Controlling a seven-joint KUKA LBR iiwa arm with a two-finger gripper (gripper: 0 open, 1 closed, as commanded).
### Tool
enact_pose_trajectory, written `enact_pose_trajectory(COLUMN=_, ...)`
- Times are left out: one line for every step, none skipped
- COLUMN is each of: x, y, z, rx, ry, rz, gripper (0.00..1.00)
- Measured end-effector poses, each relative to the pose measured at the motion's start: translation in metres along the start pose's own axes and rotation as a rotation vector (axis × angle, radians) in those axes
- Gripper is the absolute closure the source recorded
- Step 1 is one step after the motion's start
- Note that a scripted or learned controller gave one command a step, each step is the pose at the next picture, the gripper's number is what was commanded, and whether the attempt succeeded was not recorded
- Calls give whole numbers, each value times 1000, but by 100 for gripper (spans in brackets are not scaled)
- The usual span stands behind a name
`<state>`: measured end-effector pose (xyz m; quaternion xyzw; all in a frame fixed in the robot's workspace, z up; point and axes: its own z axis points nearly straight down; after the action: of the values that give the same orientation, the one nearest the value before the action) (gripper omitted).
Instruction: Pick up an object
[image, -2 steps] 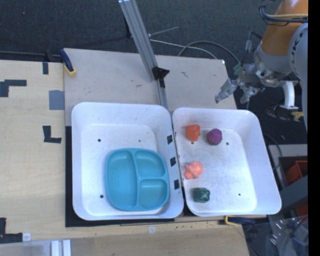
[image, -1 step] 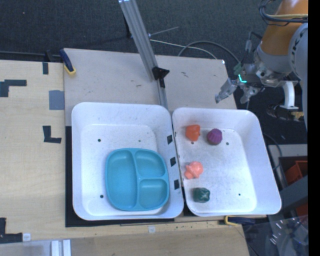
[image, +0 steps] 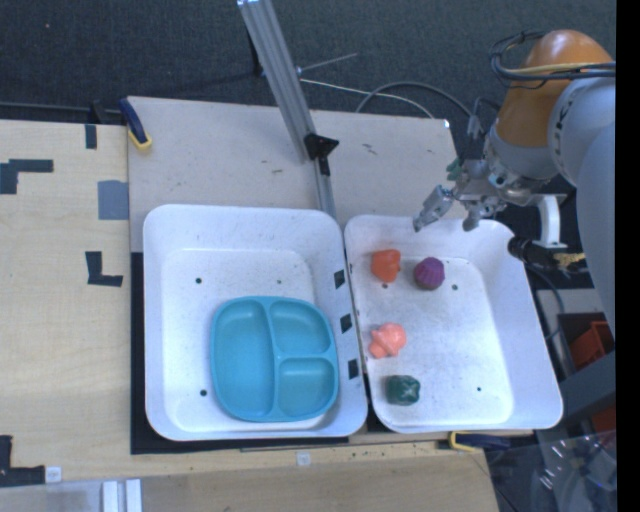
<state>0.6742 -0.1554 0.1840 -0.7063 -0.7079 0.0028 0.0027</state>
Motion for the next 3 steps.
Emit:
enact_pose_trajectory(x=4, y=-2, z=44, rx=-2, ry=0, rz=-1, gripper=0)
enact_pose_trajectory(x=4, y=-3, z=96, rx=5, ry=-1, rz=1, gripper=0)
enact_pose_trajectory(x=4, y=-3, z=85, rx=5, ry=-2, rz=0, gripper=100)
